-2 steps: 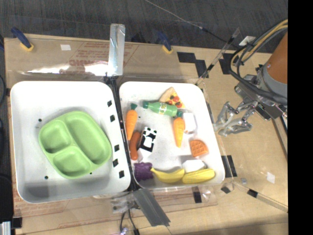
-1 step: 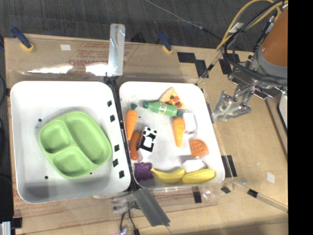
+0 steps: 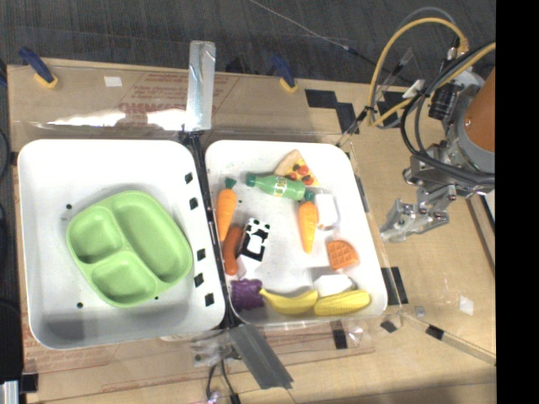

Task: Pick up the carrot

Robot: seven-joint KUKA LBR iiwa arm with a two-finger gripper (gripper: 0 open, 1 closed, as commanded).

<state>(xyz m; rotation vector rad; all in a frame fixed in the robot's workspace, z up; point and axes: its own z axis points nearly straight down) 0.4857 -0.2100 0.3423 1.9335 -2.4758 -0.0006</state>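
The banana (image 3: 289, 300) lies nearest; the carrot (image 3: 308, 223) sits mid-bin – well left of my jaws (image 3: 410, 223), hovering over the worktop (image 3: 438, 284) – their gap I cannot tell

The grey two-finger gripper (image 3: 414, 222) is hovering over the bare bench, right of the right white bin (image 3: 360, 194). An orange carrot (image 3: 308, 224) is lying inside it, another (image 3: 226, 211) sitting near its left wall.
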